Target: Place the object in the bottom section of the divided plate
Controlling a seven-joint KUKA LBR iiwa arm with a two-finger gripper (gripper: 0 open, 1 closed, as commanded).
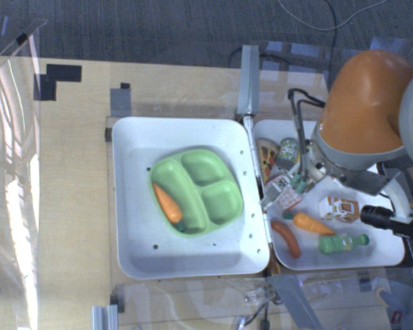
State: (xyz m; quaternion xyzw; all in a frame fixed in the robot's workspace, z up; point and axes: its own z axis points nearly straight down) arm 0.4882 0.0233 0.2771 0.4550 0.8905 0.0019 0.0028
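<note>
Carrot [167,203] lies in the plate's [220,212] long left section, left bin [134,253]. I see the gripper [283,190] over the right bin [389,253]; finger state I cannot tell.

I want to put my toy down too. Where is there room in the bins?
The left white bin has bare floor along its near edge and left side, around the green divided plate. Two plate sections are bare; the long one holds an orange carrot. The right white bin is crowded with toy food.
</note>
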